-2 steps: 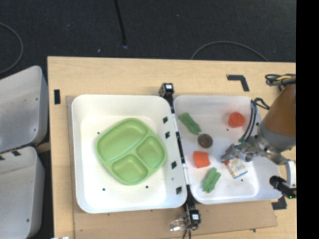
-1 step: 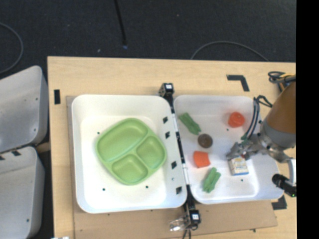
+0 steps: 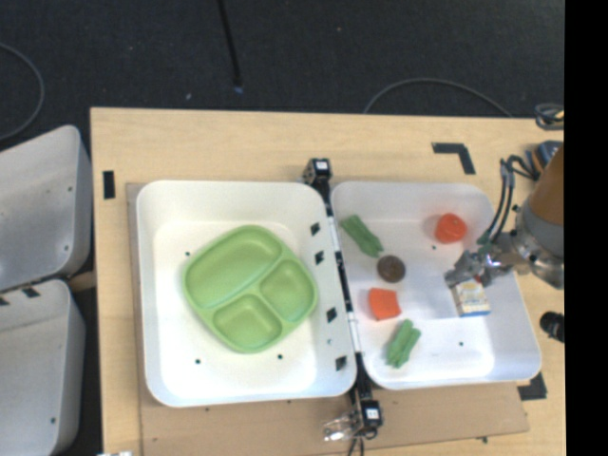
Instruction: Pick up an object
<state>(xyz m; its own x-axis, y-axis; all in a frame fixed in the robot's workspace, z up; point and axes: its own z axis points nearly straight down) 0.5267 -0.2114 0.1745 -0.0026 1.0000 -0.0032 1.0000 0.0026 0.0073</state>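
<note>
Because gripper (image 3: 467, 274) is sitting right on top of small white box with blue and yellow print (image 3: 472, 299), grab maybe slipping off slick side. Box lying in right white bin (image 3: 503, 364), near right wall, just under fingers. Cannot tell if fingers are spread or squeezing.

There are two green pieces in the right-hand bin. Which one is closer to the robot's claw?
The lower green piece, near the bin's front edge. The gripper is closer to it than to the upper green piece by the divider.
</note>
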